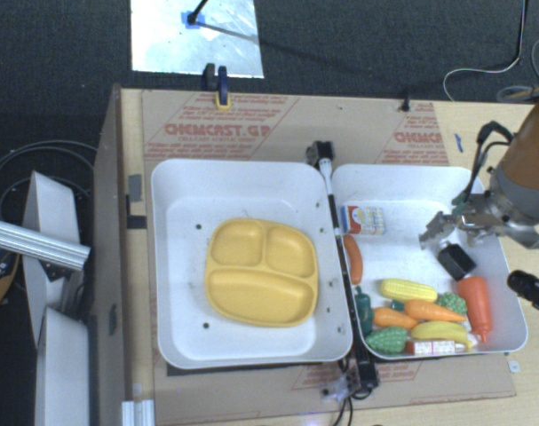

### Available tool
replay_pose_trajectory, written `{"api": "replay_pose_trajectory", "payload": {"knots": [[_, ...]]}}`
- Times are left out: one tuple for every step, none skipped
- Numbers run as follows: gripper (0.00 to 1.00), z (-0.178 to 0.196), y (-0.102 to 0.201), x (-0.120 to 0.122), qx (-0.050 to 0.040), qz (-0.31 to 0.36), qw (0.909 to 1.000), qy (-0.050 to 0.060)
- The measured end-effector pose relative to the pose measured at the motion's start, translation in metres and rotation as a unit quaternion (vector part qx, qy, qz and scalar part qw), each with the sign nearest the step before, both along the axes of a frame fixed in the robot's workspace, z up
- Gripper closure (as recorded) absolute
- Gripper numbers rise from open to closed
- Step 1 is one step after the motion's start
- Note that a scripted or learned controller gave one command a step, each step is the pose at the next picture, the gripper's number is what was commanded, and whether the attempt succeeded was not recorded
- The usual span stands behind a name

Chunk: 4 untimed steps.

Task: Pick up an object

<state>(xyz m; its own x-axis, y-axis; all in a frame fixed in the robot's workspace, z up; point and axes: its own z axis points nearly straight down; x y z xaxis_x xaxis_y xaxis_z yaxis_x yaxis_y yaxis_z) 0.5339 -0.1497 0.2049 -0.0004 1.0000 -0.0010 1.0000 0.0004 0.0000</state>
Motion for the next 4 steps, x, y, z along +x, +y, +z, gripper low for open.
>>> {"api": "replay_pose_trajectory", "payload": {"knots": [[0.0,-0.047,-0.054,0.006,-0.0001,0.0,1.0,0.0],[0.0,-0.116,-0.056,0.013,0.0004,0.0,1.0,0.0],[0.0,-0.12,-0.055,-0.043,-0.0006,0.001,1.0,-0.003],[0.0,-0.12,-0.007,0.019,0.0007,0.002,1.0,-0.001]]}}
